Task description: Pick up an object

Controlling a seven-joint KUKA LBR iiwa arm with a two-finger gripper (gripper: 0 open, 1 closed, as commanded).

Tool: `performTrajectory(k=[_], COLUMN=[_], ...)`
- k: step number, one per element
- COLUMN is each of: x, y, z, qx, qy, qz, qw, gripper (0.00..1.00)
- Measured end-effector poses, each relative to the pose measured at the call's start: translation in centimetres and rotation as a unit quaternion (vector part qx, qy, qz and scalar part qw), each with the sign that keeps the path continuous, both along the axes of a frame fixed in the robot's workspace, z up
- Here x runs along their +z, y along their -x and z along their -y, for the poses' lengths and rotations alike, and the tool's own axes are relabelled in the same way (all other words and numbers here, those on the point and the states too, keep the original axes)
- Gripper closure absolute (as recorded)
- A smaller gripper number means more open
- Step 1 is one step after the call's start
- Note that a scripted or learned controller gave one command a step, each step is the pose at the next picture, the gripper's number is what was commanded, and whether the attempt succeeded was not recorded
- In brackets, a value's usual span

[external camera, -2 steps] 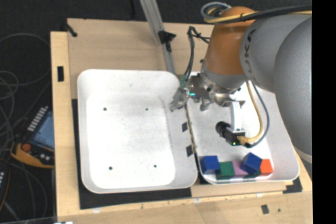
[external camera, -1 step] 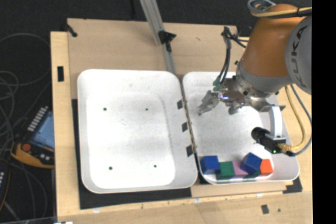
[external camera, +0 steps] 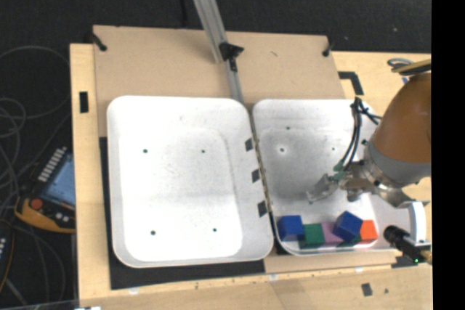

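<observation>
- the gripper (external camera: 325, 189) hangs low inside the right bin (external camera: 290, 123), above its bare floor near the middle; whether it is released or clenched cannot be told, and nothing shows in its grasp.
- the arm (external camera: 403, 138) reaches in from the right edge, its orange band over the bin's right wall, wrist slanting down and to the left, with dark cables running along it.
- the blocks sit in a row along the bin's near wall, just below the gripper and apart from it; the row's long axis runs left to right.
- from the left: a blue block (external camera: 290, 226), a green block (external camera: 313, 234), a purple block (external camera: 331, 234), a second blue block (external camera: 349, 225) tilted on top, and an orange block (external camera: 368, 230).
- the left bin (external camera: 182, 178) lies beside it, touching along the shared edge.
</observation>
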State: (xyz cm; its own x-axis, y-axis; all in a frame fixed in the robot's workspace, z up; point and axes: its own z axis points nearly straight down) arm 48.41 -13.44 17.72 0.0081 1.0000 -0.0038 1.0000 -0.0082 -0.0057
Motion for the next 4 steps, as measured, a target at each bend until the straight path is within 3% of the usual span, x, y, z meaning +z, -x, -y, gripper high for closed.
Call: performTrajectory(k=[1, 2, 3, 4], x=[-8.1, 4.6, 9.2, 8.2], y=[-5.1, -0.8, -0.7, -0.1], z=[-4.3, -5.4, 0.1, -3.3], qx=[0.005, 0.005, 0.002, 0.006], qy=[0.0003, -0.0014, 0.0004, -0.0015], qz=[0.005, 0.007, 0.006, 0.004], qw=[1.0, 1.0, 1.0, 1.0], gripper=[0.0, 0.0, 0.0, 0.0])
